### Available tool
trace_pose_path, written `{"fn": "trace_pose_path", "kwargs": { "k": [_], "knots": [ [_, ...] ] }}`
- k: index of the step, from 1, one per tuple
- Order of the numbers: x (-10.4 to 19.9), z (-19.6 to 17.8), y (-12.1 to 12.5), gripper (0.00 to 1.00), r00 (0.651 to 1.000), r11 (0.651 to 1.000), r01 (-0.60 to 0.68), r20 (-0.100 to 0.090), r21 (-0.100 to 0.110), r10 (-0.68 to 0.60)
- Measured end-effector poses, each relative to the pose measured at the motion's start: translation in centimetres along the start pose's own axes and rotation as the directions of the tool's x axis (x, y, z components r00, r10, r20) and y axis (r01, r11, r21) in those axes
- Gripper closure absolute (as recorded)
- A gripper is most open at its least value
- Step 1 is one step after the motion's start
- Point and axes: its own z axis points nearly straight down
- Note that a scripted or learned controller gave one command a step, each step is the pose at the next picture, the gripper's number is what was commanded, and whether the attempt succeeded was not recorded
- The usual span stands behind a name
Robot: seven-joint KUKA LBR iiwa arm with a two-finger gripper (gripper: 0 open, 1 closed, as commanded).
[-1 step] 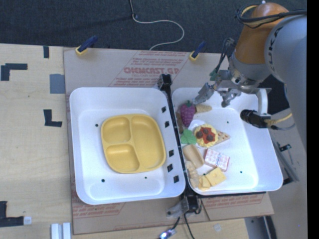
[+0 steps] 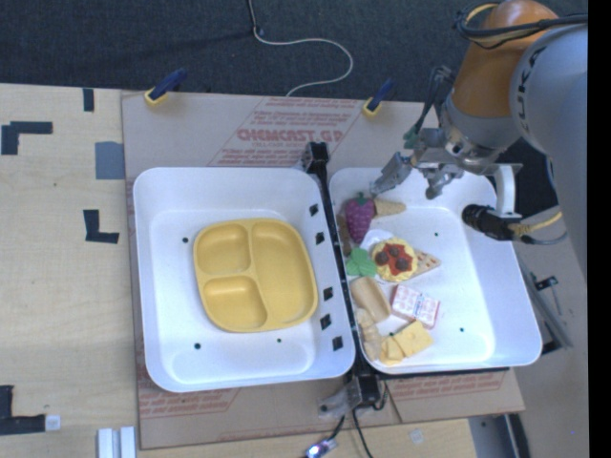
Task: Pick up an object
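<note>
Overhead, the camera view looked down on two shallow white bins set side by side on a cardboard sheet, sharing a black-clipped divider down the middle. The left bin had bare white floor all round its one item, widest toward 6 o'clock. The right bin kept its whole 3 o'clock half bare, since its contents crowded against the divider wall.

The gripper hung over the right bin's rim at about 12 o'clock, its two fingers spread apart, one finger angled down toward the bin's 11 o'clock corner, the other nearer the wrist. Nothing sat between them, and the lower fingertip was just above and beside the pale wedge without clear contact. The grey arm with its orange band came in from 2 o'clock.

A yellow divided plate lay in the middle of the left bin. In the right bin toy food ran along the divider: purple grapes at 11 o'clock, then a pizza slice just below them, a green piece touching it at 9 o'clock, a tan bread piece, a red-and-white packet, and yellow cheese at 7 o'clock.
</note>
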Motion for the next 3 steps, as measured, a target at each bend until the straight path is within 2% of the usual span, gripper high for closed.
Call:
{"fn": "trace_pose_path", "kwargs": {
  "k": [1, 2, 3],
  "knots": [
    [0.0, 4.4, -0.2, 0.0, 1.0, 1.0, 0.0, 0.001, 0.004, 0.0],
    [0.5, 10.8, -0.2, 0.0, 1.0, 1.0, 0.001, 0.001, 0.004, -0.001],
    [0.1, 12.4, 0.0, 0.0, 1.0, 1.0, -0.002, 0.009, -0.007, 0.002]
  ]
}}
